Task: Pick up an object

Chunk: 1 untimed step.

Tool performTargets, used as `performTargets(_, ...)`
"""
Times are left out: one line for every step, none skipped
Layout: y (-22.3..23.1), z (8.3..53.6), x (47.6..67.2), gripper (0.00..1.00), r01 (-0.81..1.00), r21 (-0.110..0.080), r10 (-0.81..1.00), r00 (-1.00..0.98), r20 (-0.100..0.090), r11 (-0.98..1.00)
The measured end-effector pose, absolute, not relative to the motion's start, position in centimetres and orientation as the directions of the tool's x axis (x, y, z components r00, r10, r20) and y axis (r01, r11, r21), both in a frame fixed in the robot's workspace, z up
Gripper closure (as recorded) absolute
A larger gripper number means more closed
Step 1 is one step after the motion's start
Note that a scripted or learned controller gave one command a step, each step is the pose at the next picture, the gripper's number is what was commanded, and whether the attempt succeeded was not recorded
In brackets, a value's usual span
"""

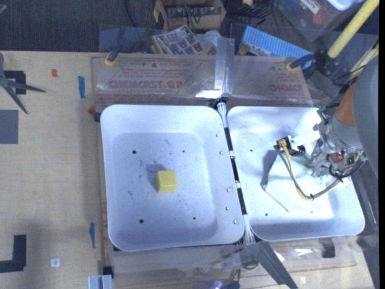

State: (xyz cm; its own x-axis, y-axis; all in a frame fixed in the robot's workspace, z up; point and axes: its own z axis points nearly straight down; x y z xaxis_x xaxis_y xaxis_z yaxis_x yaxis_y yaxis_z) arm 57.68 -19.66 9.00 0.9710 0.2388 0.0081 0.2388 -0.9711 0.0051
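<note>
A small yellow cube [167, 180] lies on the floor of the left bin [120, 131], a little left of its centre. My gripper [268, 173] hangs over the right bin [343, 221], near that bin's left half and well to the right of the cube. A yellow cable loops beneath the wrist. I see nothing held at the gripper's tip.
The ridge where the two bins meet [233, 173] runs between the gripper and the cube. Clear plastic sheeting [204, 80] stands behind the bins, held by clamps. The wooden bench [42, 161] extends to the left with tape marks on it.
</note>
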Motion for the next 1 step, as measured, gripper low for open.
performTargets(-21.43, 9.09, 56.25, 1.0, 0.209, -0.01, 0.209, 0.978, 0.008, -0.978)
